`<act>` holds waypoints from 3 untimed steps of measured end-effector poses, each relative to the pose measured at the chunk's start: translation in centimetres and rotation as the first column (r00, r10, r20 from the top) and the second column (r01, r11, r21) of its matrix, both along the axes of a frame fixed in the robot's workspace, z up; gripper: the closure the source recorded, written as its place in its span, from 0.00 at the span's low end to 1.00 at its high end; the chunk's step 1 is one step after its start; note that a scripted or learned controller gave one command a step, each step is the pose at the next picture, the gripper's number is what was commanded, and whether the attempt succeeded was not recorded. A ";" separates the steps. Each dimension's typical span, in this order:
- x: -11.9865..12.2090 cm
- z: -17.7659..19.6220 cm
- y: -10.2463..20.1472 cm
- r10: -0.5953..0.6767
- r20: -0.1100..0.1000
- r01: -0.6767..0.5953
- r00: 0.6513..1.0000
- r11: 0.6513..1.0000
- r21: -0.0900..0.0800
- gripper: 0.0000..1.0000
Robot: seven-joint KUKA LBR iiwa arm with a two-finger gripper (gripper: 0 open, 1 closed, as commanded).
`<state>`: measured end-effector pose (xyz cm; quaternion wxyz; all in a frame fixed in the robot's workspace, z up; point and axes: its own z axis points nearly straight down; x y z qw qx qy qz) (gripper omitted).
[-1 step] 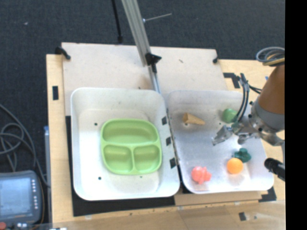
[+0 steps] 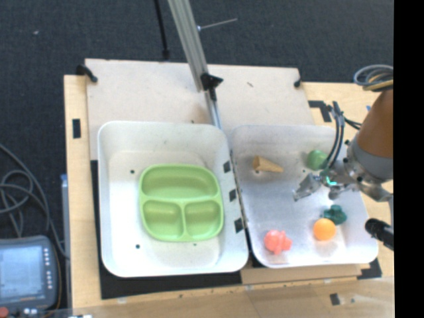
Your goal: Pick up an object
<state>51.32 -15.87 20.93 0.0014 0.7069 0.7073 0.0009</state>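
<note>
I see the tool (image 2: 317, 183) low over the right bin (image 2: 265, 144) at the right of the frame, its fingers spread open with nothing between them. Just above right of it sits a green ball (image 2: 316, 158); a tan cone (image 2: 265, 165) lies to its left, and a dark green piece (image 2: 334, 213), an orange ball (image 2: 324, 230) and a red toy (image 2: 277, 241) sit toward the bin's lower edge. The left bin (image 2: 119, 197) on the counter (image 2: 146, 85) holds a green divided plate (image 2: 180, 201).
</note>
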 end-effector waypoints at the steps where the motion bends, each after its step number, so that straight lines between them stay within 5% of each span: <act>1: 0.9 -5.1 0.4 -0.003 -0.006 0.003 1.000 1.000 0.000 0.00; 2: 0.8 -10.4 0.3 -0.002 -0.007 0.002 1.000 1.000 0.000 0.00; 3: 1.0 -9.0 0.2 -0.008 0.002 0.008 1.000 1.000 0.000 1.00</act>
